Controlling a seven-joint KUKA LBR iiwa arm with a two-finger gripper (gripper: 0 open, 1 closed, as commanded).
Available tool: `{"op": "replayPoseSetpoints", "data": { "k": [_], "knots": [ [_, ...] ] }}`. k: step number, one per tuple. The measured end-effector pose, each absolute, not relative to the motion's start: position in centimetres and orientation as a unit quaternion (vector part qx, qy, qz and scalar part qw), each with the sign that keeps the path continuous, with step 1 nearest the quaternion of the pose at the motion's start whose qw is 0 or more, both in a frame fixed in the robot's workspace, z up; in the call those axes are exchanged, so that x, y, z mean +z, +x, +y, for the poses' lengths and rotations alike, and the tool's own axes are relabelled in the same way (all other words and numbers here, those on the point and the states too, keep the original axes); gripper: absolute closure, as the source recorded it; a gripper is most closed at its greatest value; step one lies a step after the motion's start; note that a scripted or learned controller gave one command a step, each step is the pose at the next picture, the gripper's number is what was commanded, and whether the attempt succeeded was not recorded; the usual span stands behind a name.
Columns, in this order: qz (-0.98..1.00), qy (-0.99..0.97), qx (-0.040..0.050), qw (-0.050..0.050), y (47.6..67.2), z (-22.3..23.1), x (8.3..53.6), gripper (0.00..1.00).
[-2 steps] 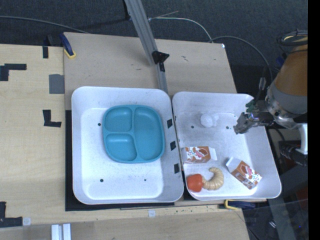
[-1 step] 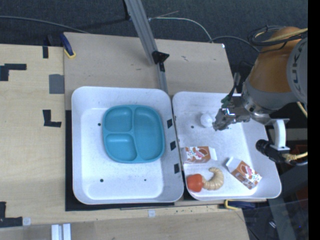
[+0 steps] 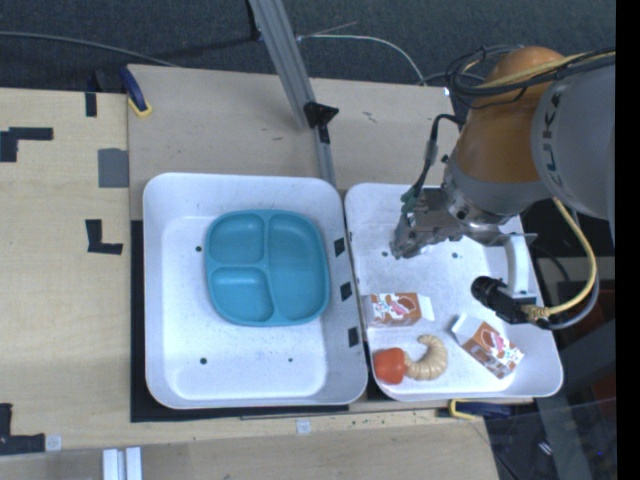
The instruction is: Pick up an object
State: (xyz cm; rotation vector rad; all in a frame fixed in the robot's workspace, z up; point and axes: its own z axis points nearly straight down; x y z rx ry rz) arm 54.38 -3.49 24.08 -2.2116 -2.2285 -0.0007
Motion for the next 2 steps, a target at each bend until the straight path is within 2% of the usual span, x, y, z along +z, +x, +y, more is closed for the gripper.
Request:
{"op": "replayPoseSetpoints", "data": {
  "k": [1,2],
  "knots": [
    [-0.708,-0.706,0.0010,0.000,56.6,1.0,23.3,1.00],
    [-0.710,-0.705,-0.0004,0.001,57.8,6.1,24.0,1.00]
  ]
}}
